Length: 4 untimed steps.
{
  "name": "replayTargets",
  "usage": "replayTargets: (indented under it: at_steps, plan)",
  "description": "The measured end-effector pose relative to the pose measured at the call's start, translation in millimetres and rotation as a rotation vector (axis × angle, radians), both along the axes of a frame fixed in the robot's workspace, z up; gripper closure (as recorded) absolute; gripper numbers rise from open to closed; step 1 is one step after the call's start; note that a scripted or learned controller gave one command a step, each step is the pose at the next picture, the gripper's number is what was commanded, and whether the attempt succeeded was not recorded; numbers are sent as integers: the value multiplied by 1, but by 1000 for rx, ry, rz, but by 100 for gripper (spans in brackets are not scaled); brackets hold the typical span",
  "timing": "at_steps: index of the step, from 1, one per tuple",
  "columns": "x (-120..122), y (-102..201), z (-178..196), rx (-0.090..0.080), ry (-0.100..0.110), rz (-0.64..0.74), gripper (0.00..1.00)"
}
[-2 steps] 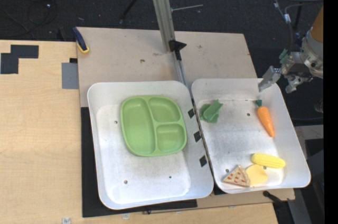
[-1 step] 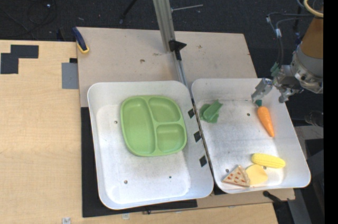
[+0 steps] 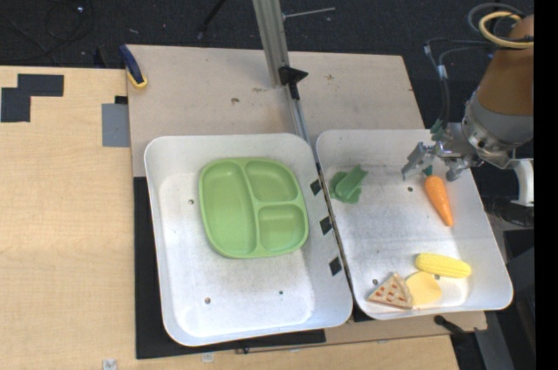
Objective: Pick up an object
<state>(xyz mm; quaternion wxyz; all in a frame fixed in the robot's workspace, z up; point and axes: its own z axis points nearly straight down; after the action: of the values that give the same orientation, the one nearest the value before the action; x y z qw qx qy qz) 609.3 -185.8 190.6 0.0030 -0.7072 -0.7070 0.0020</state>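
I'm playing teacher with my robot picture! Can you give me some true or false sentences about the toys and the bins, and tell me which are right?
1. The green plate lies in the left bin. True.
2. The carrot is on the green plate. False: it lies in the right bin, near the gripper.
3. The corn sits in the right bin, near its front edge. True.
4. The gripper is over the left bin. False: it is at the far right side of the right bin.
5. The small green toy lies in the right bin. True.
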Motion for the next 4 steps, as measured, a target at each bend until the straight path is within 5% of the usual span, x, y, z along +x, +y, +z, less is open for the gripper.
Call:
replayTargets:
  at_steps: [1,2,4]
  plan:
    - [-1,1,-64,0,0,-1,0]
    - [0,0,-51,-1,-4,-2,100]
    - [2,-1,65,-2,-9,2,100]
